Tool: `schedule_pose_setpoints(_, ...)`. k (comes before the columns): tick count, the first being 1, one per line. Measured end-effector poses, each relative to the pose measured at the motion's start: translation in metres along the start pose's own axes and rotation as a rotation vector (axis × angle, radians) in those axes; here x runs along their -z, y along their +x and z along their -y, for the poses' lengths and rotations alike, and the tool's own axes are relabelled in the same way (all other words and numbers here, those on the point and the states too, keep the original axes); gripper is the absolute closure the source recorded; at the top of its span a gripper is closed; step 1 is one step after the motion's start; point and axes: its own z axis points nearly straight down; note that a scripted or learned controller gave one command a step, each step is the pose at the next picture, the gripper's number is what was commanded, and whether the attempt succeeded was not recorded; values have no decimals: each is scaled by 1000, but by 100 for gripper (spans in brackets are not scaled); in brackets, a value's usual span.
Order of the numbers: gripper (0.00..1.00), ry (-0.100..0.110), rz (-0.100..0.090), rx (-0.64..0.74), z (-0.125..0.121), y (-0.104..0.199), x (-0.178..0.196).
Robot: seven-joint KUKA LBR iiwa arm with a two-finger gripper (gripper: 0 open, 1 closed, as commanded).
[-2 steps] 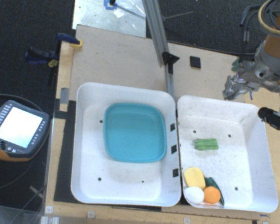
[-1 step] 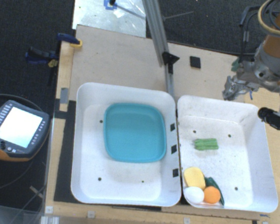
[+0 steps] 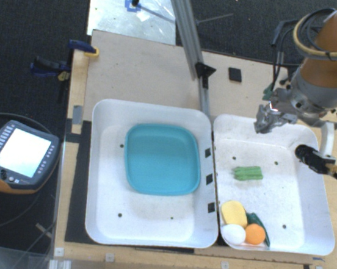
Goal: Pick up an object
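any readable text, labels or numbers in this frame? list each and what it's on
None readable.
Teach pendant: screen glows white, content washed out.
Blue tape mark on the floor: no lettering visible.
White bins, teal tray, green object: no print visible.

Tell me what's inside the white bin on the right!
In the right bin lies a green vegetable toy. In its near corner huddle a yellow piece, a white egg, an orange ball and something dark green, mostly covered.
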Motion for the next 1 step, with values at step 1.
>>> schedule_pose_setpoints(1,100,1,0,1,37,45,-5)
